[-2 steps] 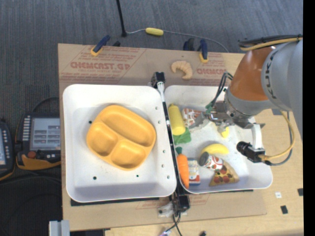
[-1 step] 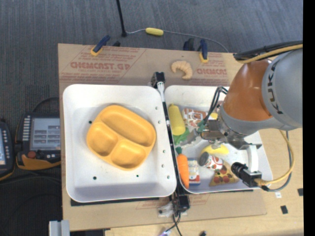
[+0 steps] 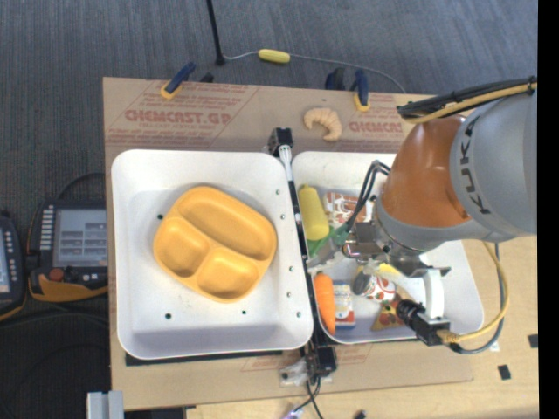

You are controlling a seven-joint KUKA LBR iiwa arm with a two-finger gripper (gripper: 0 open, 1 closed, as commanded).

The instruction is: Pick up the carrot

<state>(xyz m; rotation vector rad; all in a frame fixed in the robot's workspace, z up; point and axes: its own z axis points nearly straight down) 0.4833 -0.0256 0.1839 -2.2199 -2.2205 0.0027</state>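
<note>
Carrot (image 3: pixel 324 298) lies at right bin's (image 3: pixel 476 308) front-left corner, against the wall shared with left bin (image 3: pixel 131 234), touching a small carton (image 3: pixel 344 308), below a yellow corn cob (image 3: pixel 313 212). Arm (image 3: pixel 437 182) hangs over right bin's middle, jaws (image 3: pixel 371 264) just right of carrot, over clutter; can't tell their state, nothing visibly held. Yellow tray (image 3: pixel 216 242) sits in left bin, croissant (image 3: pixel 324 121) on desk (image 3: pixel 175 112) behind. Step looks like approach: next move needs a shift left, aligning along carrot, then descent.
</note>
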